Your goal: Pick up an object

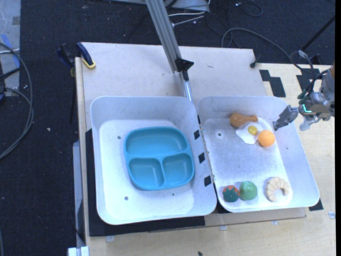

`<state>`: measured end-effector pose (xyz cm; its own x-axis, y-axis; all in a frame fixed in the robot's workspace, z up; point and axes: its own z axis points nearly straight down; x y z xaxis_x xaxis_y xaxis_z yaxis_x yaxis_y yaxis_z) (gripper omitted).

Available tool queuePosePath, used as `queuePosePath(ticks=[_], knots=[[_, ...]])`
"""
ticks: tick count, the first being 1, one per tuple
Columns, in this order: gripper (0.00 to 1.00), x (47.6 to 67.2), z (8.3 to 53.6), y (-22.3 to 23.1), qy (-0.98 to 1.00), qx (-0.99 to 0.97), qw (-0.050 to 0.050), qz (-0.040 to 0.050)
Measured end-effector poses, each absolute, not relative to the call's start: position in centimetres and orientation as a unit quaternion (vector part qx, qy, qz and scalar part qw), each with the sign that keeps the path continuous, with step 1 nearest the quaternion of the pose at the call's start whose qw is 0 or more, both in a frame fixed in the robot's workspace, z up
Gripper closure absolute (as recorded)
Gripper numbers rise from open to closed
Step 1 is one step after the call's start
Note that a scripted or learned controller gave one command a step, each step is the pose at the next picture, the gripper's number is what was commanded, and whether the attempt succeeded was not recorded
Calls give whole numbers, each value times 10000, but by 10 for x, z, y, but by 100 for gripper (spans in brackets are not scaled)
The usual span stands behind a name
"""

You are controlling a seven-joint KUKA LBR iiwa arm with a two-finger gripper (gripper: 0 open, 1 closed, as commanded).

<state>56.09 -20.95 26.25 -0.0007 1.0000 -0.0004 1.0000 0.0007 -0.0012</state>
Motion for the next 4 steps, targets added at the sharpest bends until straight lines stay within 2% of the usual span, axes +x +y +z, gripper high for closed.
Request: queuePosePath(ticks=[1,2,4], knots=[[0,561,263,-210,-7075,-7067,-3,2],[0,569,218,-208,-7074,-7068,9,8],[0,566,120,-218,-7068,-7075,16,13]])
